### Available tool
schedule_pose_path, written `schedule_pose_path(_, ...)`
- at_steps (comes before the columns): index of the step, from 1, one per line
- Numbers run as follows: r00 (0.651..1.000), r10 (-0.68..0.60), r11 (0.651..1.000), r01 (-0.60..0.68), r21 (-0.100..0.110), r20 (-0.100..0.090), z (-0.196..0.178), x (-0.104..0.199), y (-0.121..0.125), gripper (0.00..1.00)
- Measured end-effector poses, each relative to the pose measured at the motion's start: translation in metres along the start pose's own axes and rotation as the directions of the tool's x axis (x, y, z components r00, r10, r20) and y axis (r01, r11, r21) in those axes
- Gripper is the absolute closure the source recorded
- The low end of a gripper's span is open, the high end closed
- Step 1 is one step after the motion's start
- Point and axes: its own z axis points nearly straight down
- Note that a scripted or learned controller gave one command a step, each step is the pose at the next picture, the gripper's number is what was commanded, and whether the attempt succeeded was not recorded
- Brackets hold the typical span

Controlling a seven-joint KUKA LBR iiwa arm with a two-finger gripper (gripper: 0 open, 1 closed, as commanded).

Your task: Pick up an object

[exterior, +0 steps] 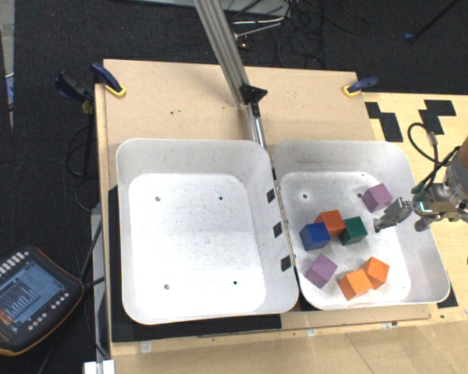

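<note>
The left bin [191,232] sits beside the right bin [421,267], where blue [313,235], orange-red [332,222], green [352,230], purple [322,270] and orange [356,284] blocks cluster. My gripper [391,215] hovers just right of them, beside another purple block [376,197]; I cannot tell its finger state.

A tan wooden bench [187,100] stands on dark floor [47,22], cables [296,18] trailing behind it.
</note>
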Motion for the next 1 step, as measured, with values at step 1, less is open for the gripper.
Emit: schedule_pose_path(1, 1.0, 0.001, 1.0, -0.001, -0.004, 0.001, -0.0019, 0.0001, 0.0009, 0.0)
